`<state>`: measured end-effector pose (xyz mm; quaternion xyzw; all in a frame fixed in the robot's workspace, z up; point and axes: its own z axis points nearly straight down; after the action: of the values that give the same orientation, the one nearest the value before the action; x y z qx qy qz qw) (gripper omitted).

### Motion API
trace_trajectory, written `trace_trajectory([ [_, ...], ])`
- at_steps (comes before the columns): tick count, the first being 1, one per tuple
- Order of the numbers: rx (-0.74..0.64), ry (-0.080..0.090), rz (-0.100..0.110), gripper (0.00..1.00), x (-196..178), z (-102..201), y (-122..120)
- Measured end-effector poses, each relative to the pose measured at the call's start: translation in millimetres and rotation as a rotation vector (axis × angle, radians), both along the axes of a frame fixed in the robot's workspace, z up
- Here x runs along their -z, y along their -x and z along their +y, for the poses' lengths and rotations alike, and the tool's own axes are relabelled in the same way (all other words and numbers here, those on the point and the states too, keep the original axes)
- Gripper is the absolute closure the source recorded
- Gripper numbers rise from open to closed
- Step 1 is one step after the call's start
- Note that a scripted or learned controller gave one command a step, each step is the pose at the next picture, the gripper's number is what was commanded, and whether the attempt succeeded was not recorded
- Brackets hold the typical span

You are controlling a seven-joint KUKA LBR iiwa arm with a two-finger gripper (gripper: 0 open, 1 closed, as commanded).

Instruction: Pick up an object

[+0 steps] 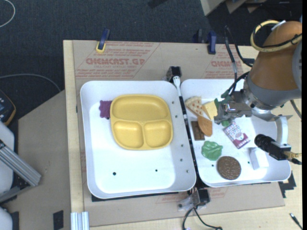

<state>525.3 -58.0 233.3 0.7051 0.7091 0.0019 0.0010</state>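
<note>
- Dark carpet surrounds a bench topped with brown printed board, bearing two white bins side by side.
- Left bin: a yellow divided plate lies toward 12 o'clock, with a purple item touching its 9 o'clock edge.
- Right bin: a pizza slice and an orange wedge at 10 o'clock, a green leafy piece and a brown cookie toward 6 o'clock, a pink packet near centre.
- Gripper hangs over the right bin, just beside the orange wedge and above the pink packet; whether its claw is wide or narrow, I cannot tell.
</note>
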Motion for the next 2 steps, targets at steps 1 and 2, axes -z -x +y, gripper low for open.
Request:
trace_trajectory([
  [1, 0.002, -0.001, 0.005, 1.00, 2.0, 29.3, 1.2],
  [2, 0.006, 0.001, 0.007, 1.00, 0.0, 25.1, 11.1],
])
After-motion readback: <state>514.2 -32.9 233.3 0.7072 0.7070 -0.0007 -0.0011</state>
